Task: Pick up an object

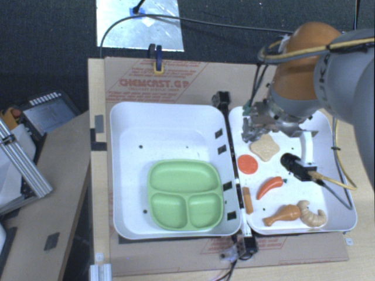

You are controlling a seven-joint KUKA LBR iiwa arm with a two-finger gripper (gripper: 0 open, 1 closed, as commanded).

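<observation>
Gripper [254,131] low over the far left part of the right bin [345,215]; grip state cannot be told, nothing seen held. Just beside it, on the near side: tan bread slice [265,148], flat on the bin floor. Next out, red tomato slice [248,164], then red chili pepper [270,186] and small orange stick [247,199] by the left wall. Chicken drumstick [282,214] and tan shrimp [314,216] along the near edge. Left bin [129,157] holds a green divided tray [184,193].
</observation>
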